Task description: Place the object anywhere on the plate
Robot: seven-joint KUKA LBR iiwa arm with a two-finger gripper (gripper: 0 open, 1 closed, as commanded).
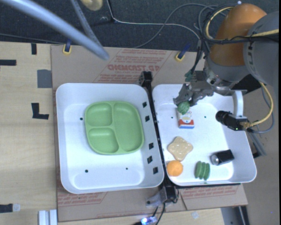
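- End effector (184, 102) low in right bin (239, 172), over small green-topped item (183, 108); finger state: cannot tell.
- Red-white packet (186, 122) just beside it; grip cleanly.
- Lift clear of divider, release over green plate (114, 128) in left bin (75, 182).

Your task items, as they lie now:

1. Plate (114, 127): pale green, rounded-square, split into three compartments. It lies flat in the left bin, a little above that bin's middle, with nothing on it.

2. Object (185, 118): small, with a green rounded top over a white and red lower part. You will find it in the upper left part of the right bin, just under the gripper (184, 103); whether it is gripped cannot be told.
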